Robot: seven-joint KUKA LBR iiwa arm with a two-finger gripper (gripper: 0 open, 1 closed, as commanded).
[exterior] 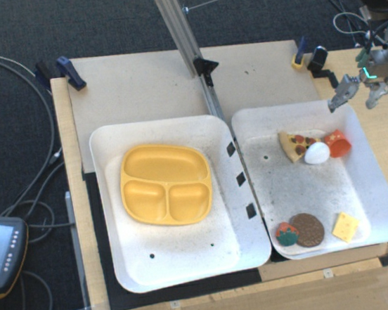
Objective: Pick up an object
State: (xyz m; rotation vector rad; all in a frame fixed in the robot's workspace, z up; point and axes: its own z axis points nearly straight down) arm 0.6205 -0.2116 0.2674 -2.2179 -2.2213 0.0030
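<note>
The pincer hangs spread wide and holding nothing at the frame's upper right, above the right bin's far corner. Approach step: next it must descend onto the nearby red piece.

You see a yellow tray, a white egg, a brown cookie, yellow cheese, two white bins.
</note>
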